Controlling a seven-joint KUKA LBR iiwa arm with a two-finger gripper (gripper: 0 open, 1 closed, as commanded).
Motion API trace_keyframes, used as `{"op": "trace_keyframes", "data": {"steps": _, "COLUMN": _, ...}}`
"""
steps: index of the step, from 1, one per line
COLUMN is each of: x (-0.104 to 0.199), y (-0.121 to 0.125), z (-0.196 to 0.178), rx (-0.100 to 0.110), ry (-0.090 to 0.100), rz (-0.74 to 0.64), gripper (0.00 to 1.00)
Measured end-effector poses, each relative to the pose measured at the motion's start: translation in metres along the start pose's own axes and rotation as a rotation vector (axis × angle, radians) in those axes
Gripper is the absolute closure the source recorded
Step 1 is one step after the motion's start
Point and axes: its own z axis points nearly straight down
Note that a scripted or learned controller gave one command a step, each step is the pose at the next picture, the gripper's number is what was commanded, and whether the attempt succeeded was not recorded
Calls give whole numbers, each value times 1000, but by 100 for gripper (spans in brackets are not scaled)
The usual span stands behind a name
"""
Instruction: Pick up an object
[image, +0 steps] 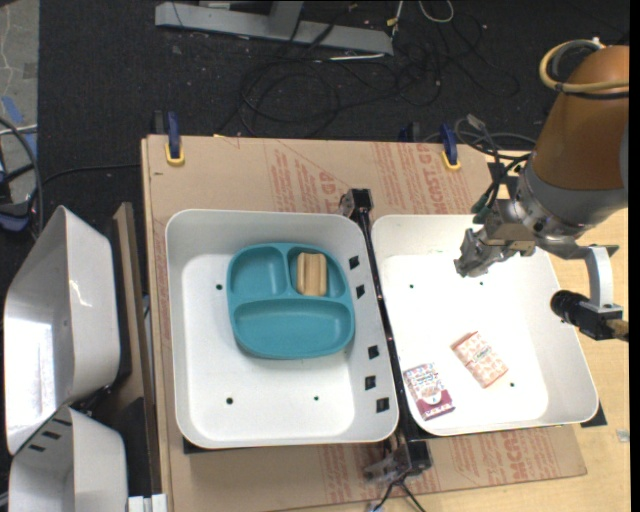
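The gripper (478, 258), whose state I cannot tell, hangs over the right bin (570, 400), with the pink packet (480, 359) lying below it, long axis diagonal.

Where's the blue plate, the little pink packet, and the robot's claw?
blue plate (285, 322): camera view, its big bottom compartment.
pink packet (481, 359): camera view, its middle.
gripper (472, 262): camera view, its tip.

Camera view: single fixed camera above the bench | looks down at a slant | takes in both white bins, left bin (190, 330) and right bin (560, 400), whole and side by side | arm (585, 130) enters from frame right | mid-range, floor cables visible beyond the bench
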Motion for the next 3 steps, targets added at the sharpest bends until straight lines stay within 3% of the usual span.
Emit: {"op": "trace_keyframes", "data": {"steps": 3, "x": 154, "y": -36, "z": 46, "rx": 2, "ry": 0, "rz": -1, "gripper": 100}}
